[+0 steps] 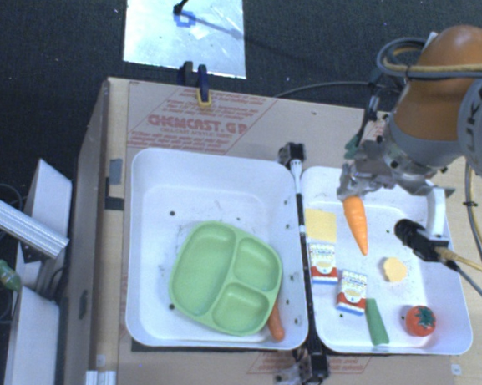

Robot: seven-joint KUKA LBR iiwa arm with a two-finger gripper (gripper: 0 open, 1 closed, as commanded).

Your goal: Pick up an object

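Right bin (456, 319): carrot (356, 223) under tool (355, 187).

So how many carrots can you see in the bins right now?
2. One carrot lies in the right bin, top end just below the gripper. A second carrot sits in the left bin, mostly tucked under the green tray. More could be hidden beneath it.

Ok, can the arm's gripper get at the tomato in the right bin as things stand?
Probably yes. The tomato sits alone near the front right corner of the right bin, with nothing on top of it. The gripper is over the carrot at the far end.
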